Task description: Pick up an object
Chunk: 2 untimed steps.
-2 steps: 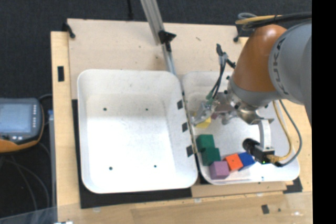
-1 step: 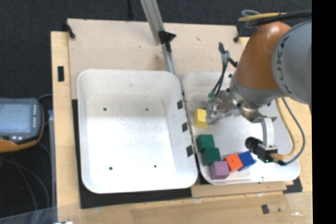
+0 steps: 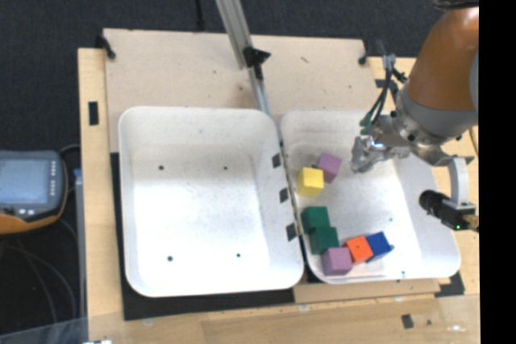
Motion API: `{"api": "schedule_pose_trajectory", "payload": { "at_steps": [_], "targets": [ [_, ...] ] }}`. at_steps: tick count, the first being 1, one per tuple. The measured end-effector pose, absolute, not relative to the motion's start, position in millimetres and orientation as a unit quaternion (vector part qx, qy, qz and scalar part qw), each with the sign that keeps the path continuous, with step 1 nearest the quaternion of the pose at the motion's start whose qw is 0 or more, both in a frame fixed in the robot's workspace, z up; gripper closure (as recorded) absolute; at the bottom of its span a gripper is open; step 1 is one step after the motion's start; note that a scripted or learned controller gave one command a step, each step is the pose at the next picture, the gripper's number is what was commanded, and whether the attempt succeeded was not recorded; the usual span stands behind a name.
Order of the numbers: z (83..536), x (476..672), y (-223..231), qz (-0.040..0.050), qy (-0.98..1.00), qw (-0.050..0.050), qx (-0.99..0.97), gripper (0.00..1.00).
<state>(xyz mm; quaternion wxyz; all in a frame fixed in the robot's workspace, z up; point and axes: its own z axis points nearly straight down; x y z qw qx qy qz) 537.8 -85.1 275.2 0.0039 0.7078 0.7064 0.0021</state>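
The right bin [image 3: 419, 242] holds several small blocks. A purple block [image 3: 329, 166] and a yellow block [image 3: 312, 180] lie near its left wall. Two green blocks [image 3: 320, 226] sit lower down, and below them a second purple block [image 3: 338, 259], an orange block [image 3: 359, 248] and a blue block [image 3: 378, 242] line up along the front wall. My gripper [image 3: 362, 156] hangs over the bin's upper middle, just right of the upper purple block. Nothing shows between its tips, and how they stand is too small to make out.
The left bin [image 3: 201, 197] lies beside the right one. A slanted aluminium rail [image 3: 230, 12] rises from the junction between the bins. A black fixture [image 3: 442, 208] sits at the right bin's right rim. A grey device [image 3: 31, 185] rests off the bench at far left.
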Motion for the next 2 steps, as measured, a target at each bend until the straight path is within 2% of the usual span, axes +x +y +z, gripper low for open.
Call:
{"api": "schedule_pose_trajectory", "payload": {
  "at_steps": [1,2],
  "targets": [
    [271.4,536.9,-84.3,-0.0008,0.708,0.001,0.707,0.0],
    [125.6,571.3,-130.0,0.0003,0.706,0.001,0.708,0.0]
  ]
}}
